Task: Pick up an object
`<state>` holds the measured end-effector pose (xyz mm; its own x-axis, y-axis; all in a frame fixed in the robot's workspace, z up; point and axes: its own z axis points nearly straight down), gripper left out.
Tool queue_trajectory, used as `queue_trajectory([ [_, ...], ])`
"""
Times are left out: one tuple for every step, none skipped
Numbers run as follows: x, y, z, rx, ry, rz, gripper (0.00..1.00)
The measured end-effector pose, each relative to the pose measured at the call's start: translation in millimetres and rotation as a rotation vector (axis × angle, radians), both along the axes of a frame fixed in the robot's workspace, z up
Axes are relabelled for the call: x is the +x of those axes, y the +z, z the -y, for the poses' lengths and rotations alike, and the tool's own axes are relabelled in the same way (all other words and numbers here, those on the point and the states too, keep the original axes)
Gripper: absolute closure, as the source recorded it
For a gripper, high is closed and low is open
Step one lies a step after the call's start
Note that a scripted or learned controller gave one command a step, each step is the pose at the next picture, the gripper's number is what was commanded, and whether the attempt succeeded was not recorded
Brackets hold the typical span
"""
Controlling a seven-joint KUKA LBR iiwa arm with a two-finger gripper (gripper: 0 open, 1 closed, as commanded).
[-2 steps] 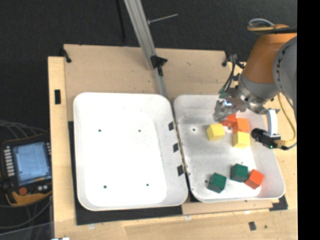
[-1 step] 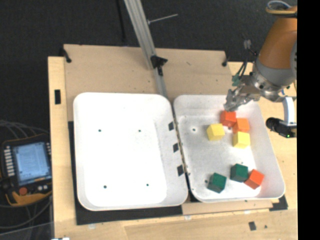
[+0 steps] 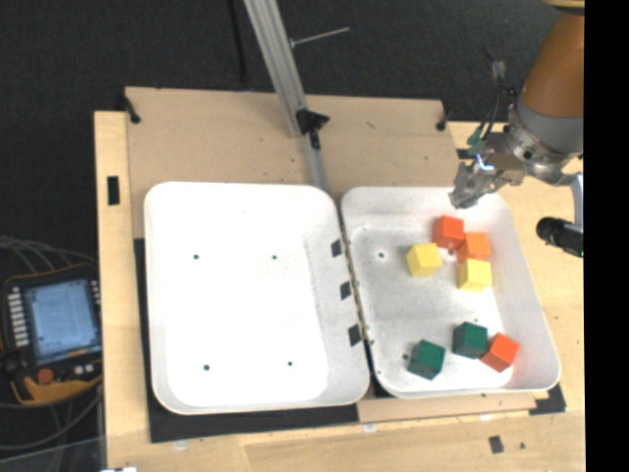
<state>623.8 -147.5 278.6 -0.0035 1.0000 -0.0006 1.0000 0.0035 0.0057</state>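
The right bin (image 3: 388,293) holds several small blocks. An orange block (image 3: 449,231) and a second orange one (image 3: 478,245) sit near the bin's back, with a yellow block (image 3: 425,259) to their left and another yellow one (image 3: 474,274) just in front. Near the front lie two green blocks (image 3: 427,359) (image 3: 470,339) and an orange-red block (image 3: 500,351). My gripper (image 3: 468,191) hangs over the bin's back right corner, above and just behind the orange block, pointing down-left. Nothing shows between its tips.
The left bin (image 3: 241,293) lies beside the right one. A slanted metal pole (image 3: 280,62) crosses above the back of the bench. A tablet-like pendant (image 3: 54,323) sits off the bench's left edge. A dark fitting (image 3: 558,232) sticks out at the right.
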Motion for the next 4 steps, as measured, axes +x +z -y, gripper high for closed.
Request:
queue_trajectory([
  [-14, 3, -42, 0.000, 0.002, -0.004, 1.00],
  [-27, -10, -99, 0.000, 0.003, -0.006, 1.00],
  [-43, -6, -152, 0.002, 0.004, -0.005, 1.00],
  [-59, -4, -201, 0.003, 0.004, -0.007, 1.00],
])
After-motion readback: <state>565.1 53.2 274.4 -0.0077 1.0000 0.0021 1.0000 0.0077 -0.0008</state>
